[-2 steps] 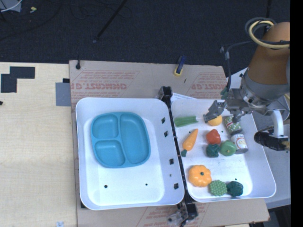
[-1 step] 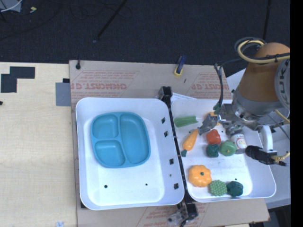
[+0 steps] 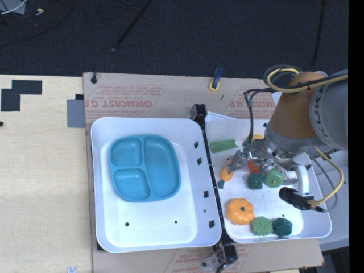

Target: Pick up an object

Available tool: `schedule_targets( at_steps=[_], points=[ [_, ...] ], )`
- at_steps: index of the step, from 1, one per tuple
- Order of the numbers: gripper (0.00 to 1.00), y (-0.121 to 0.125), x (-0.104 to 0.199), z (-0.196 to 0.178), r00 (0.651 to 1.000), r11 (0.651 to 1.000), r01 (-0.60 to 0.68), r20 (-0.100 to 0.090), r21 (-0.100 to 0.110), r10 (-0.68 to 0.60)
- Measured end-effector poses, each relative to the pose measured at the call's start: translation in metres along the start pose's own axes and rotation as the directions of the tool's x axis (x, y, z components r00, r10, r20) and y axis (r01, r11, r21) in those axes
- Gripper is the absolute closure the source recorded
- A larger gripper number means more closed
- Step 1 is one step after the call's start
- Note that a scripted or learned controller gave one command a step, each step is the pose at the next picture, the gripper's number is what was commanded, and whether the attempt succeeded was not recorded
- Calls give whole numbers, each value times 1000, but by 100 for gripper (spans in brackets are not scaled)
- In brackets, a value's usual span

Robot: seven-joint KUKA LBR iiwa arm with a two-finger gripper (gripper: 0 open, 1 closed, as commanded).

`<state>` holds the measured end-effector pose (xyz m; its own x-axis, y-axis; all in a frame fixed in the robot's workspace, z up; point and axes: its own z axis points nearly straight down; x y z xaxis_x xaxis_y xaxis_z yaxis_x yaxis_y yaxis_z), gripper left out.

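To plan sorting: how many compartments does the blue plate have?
3. On the blue plate: upper-left compartment, lower-left compartment, larger right compartment. None seems hidden.

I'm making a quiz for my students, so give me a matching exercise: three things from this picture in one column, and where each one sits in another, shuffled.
Things:
1. blue divided plate
2. orange pumpkin toy
3. long green piece

Places:
A. right bin, far end
B. left bin
C. right bin, near end

Pairs: 1-B, 2-C, 3-A
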<state>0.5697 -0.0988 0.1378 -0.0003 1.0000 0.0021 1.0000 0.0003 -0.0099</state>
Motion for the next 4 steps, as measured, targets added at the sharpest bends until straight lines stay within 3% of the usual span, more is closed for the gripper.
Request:
schedule_targets(
  at_steps=[1,2,4],
  points=[
    [0,1,1,39,1000,1000,0,1,-9,0],
    [100,0,-1,31,1000,1000,-9,0,-4,9],
    [100,2,-8,-74,1000,1000,3,3,-14,-3]
  ],
)
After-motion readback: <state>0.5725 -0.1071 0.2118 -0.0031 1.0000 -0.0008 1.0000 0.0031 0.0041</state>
